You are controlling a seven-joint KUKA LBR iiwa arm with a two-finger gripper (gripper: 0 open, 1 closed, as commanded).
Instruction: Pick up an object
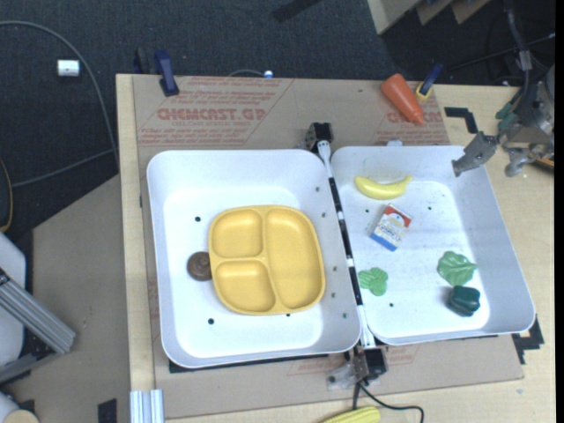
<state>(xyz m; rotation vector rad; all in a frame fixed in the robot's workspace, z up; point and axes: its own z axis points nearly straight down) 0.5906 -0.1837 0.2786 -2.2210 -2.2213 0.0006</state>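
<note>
- Lying loose in the right bin (493, 236) at centre-right of the frame are the candidates: a banana (382, 185), a small carton (390, 228), two green pieces (456, 267) and a dark green one (463, 300), spread apart so each can be approached alone.
- Left bin (167, 236) holds a yellow divided tray (264, 260).
- At the right edge, the hand (493, 148) hovers by the bin's upper corner, carrying nothing; its spread I cannot tell.

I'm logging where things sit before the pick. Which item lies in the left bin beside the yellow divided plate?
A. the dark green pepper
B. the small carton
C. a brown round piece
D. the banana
C: the brown round piece touches the plate at its left edge in the left bin.
</note>
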